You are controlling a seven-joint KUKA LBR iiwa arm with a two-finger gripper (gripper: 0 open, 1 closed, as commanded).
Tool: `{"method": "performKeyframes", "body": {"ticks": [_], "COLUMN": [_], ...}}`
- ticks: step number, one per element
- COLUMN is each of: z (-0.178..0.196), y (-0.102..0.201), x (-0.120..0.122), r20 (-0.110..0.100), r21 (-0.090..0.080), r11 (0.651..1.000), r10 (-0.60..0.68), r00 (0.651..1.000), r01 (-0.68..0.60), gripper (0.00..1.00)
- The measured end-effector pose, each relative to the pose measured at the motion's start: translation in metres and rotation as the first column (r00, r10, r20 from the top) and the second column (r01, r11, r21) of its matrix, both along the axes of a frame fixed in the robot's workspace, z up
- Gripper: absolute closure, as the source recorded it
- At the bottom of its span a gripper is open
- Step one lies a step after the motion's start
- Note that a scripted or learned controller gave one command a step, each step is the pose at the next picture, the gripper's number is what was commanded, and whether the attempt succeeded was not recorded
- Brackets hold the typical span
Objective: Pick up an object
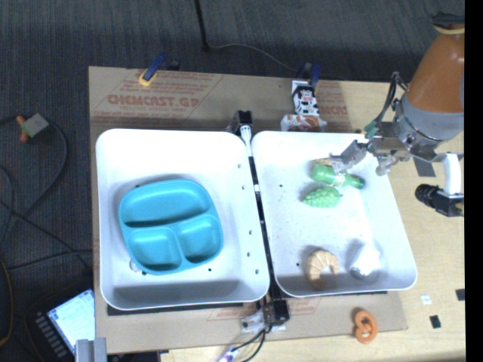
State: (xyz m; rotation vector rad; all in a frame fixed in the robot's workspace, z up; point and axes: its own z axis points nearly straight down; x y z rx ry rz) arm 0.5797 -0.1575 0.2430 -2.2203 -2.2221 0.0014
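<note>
Grey fingers of the gripper (pixel 367 155) are spreading apart, grasping nothing, over the right bin (pixel 392 274), partly hiding a green toy (pixel 327 173) at its far side. The arm is running off the frame's edge. Red "CHEMCAST GP" lettering (pixel 153 100) is showing on the board.

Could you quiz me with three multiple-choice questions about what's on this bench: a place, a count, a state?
1. Where is the blue divided tray?
A. left bin
B. right bin
C. on the bare bench

2. How many compartments does the tray have?
A. one
B. three
C. six

3. How does the croissant in the right bin lie?
A. between the hand's fingers
B. on the bin floor, away from the hand
C. on the tray

Answers: 1 A, the tray sits in the left bin. 2 B, ridges split it into three. 3 B, it rests near the bin's front edge.
</note>
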Motion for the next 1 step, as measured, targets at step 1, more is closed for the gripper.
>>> {"method": "performKeyframes", "body": {"ticks": [1], "z": [-0.1286], "y": [-0.0479], "x": [-0.0082], "r20": [-0.002], "r21": [0.0], "r11": [1.0], "r10": [-0.001], "r00": [1.0], "r01": [0.001], "gripper": [0.0]}}
